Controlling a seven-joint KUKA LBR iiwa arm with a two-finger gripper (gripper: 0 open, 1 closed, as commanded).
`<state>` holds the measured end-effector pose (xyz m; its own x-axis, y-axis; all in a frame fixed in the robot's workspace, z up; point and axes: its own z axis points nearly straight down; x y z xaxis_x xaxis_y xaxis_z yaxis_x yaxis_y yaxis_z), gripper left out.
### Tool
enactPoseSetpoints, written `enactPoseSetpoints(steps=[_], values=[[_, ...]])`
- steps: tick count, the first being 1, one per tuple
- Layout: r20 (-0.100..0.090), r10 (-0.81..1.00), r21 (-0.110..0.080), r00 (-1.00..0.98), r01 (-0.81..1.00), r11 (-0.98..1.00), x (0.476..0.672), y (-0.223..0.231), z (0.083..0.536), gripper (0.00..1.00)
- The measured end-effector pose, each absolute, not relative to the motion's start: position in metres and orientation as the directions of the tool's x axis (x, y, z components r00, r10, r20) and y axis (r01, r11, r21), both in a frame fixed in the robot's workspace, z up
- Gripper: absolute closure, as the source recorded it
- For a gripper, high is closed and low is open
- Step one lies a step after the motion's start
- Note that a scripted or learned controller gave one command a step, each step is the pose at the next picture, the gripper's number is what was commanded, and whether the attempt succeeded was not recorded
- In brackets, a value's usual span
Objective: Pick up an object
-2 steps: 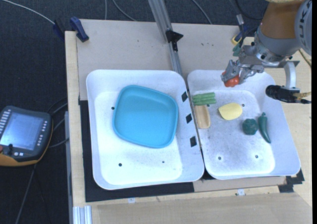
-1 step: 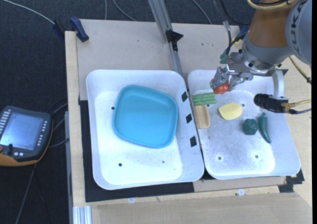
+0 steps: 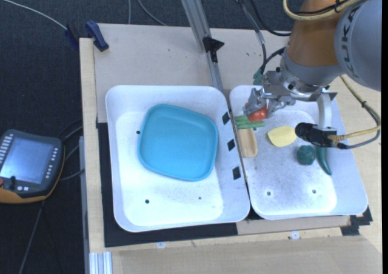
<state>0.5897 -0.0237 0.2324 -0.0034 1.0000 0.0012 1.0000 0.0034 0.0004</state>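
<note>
My gripper (image 3: 260, 108) hangs over the upper left part of the right bin (image 3: 303, 197). A small red toy vegetable (image 3: 259, 114) with a green stalk (image 3: 244, 123) sits between the fingertips, and the fingers are closed against it. Just below it a tan wooden piece (image 3: 247, 143) lies along the bin's left wall. To the right lie a yellow piece (image 3: 281, 136), a round green toy (image 3: 305, 155) and a dark green pod (image 3: 325, 162).
The left bin (image 3: 182, 206) holds a blue square plate (image 3: 179, 141). A black fitting with a yellow cable (image 3: 315, 133) reaches over the right bin from the arm. A metal post (image 3: 194, 6) slants up behind the bins.
</note>
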Motion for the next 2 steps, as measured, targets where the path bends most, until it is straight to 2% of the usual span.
enactPoseSetpoints(steps=[2], values=[[0.001,1.0,0.001,-0.005,1.0,0.005,0.561,0.063,0.236,1.0]])
